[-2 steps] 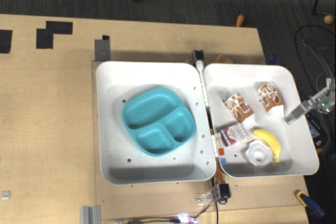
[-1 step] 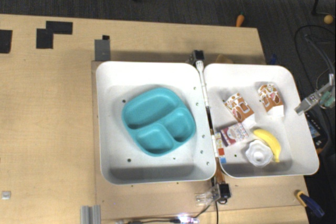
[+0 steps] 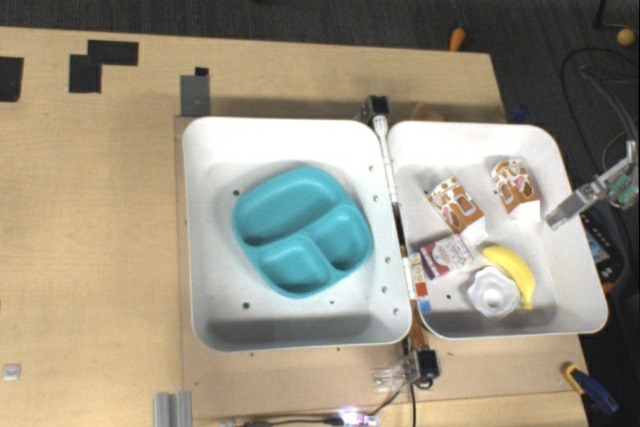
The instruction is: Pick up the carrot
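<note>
nearest in the right bin (image 3: 575,320) lie a white crumpled cup (image 3: 492,294) and a banana (image 3: 511,271), touching. behind them sit a small carton (image 3: 445,255), then two brown snack packets (image 3: 455,203). the end effector (image 3: 585,197) hangs over that bin's right rim; released or clenched, i cannot tell. the left bin (image 3: 205,245) holds a teal divided plate (image 3: 302,230). a small orange thing (image 3: 457,38), possibly the carrot, lies beyond the tabletop's (image 3: 90,245) far edge.
</note>
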Controlling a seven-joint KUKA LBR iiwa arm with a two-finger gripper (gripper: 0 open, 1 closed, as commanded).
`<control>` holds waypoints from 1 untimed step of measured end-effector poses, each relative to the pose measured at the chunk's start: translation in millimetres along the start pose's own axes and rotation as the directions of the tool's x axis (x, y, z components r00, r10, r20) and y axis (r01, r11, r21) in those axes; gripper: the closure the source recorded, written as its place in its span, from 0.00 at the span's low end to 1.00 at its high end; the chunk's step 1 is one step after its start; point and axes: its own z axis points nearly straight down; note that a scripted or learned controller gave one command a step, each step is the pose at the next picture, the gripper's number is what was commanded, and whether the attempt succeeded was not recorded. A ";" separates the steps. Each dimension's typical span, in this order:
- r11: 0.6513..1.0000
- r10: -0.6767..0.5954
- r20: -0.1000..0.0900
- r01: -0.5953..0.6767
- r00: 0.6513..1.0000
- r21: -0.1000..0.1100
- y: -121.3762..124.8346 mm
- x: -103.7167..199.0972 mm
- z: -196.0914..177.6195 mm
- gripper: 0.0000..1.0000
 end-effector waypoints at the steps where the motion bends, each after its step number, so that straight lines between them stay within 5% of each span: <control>1: 1.000 -0.004 0.009 0.004 1.000 -0.008 3.2 -1.4 -12.8 1.00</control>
